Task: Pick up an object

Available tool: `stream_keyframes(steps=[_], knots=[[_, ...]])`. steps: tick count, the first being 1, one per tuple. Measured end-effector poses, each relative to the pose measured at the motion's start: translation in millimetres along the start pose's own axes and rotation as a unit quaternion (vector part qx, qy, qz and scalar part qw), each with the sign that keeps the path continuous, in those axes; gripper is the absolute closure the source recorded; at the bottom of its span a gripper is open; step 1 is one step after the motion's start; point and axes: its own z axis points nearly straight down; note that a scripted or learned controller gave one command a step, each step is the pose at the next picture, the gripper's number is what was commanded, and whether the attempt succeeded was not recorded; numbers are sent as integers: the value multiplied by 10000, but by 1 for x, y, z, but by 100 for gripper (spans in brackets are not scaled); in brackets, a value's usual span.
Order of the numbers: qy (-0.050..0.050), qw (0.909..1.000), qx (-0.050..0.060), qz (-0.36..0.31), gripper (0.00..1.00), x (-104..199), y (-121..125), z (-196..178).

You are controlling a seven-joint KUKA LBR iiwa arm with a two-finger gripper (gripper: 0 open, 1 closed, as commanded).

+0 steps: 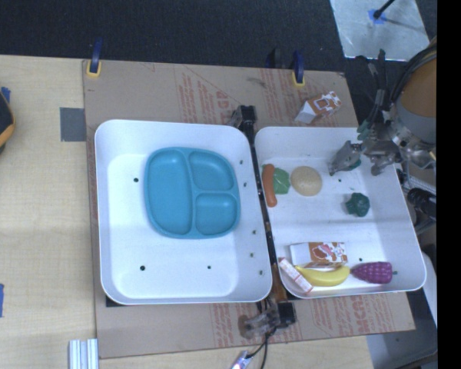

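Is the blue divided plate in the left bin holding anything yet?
Empty. The blue plate shows three bare compartments; the toy food all lies in the right bin.

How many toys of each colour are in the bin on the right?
Orange: 1, the carrot-like stick
Green: 2, a light green piece and a dark green lump
Tan: 1, the round bun
Yellow: 1, the banana
Purple: 1, the grapes
White and orange: 1, the carton
Total: 7

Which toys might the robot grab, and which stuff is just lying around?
Might grab, in the right bin: carrot, beige ball, dark green piece, banana, purple grapes, small carton.

Lying around: blue plate, carton outside the bins.
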Motion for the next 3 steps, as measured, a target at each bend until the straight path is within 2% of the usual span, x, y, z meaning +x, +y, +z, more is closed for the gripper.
stream_keyframes(steps=[1,2,3], knots=[[-6,10000,12,3,0,-36,8,53],[-1,10000,0,-3,0,-54,58,103],[-1,10000,-9,-1,0,-55,66,93]])
